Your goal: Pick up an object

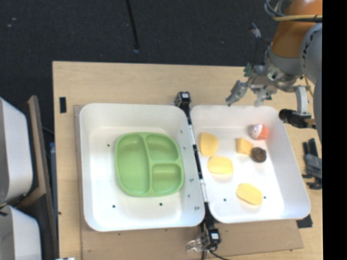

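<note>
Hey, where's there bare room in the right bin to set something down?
The right bin has bare floor along its near edge, left of the nearest yellow piece, and along its far wall under the hand. The middle is crowded: three yellow pieces, a brown ball and a pink-orange object.

The grey arm enters from two o'clock, orange band uppermost. Its gripper points toward eight o'clock, fingers spread apart, nothing between them.

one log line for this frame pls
tool: above right bin's far rim, holding nothing | right bin: yellow pieces, brown piece, orange-white piece | left bin: green divided plate | pick: not yet done
</note>
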Controlling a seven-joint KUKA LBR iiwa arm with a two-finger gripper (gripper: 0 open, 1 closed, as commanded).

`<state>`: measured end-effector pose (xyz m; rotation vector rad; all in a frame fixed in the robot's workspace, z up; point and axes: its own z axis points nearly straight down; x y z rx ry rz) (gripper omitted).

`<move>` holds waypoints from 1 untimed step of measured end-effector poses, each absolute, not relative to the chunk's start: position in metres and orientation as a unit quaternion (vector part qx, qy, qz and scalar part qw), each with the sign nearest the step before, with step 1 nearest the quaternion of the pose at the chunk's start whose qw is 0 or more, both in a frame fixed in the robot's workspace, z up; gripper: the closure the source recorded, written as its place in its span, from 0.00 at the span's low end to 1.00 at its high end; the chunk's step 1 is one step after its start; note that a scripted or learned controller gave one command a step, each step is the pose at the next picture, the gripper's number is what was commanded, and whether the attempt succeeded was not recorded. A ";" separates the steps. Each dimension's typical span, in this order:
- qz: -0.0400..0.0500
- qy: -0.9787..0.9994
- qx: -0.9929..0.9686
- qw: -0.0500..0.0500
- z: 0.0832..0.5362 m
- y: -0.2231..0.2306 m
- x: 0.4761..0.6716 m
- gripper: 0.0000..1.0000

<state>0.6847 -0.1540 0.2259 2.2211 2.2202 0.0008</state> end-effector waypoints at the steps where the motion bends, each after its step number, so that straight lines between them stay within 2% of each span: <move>1: 0.001 0.707 0.707 0.001 0.237 -0.154 0.685 1.00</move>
